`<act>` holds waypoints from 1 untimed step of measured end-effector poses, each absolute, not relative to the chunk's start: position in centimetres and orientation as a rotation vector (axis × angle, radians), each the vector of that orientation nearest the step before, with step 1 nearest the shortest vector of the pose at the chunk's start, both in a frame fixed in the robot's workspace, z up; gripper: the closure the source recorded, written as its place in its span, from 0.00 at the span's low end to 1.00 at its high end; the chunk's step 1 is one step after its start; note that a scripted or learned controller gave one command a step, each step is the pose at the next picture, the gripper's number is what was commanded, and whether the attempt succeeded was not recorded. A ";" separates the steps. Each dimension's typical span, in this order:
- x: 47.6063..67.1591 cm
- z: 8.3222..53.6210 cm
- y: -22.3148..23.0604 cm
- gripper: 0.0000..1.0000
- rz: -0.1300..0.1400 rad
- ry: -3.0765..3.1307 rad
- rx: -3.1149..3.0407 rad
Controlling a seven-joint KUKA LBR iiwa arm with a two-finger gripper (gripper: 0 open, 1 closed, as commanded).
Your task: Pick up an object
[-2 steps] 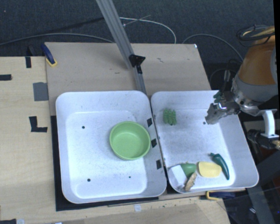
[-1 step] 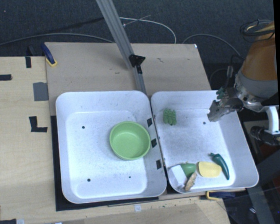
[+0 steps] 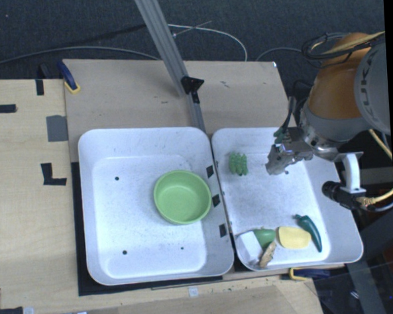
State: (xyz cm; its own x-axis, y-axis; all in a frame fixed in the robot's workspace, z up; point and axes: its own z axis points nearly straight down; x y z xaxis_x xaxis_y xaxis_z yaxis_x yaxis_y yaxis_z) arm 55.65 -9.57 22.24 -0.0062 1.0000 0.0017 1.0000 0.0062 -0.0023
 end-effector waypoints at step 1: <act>56.7 23.0 -4.1 1.00 -0.001 -2.228 -2.212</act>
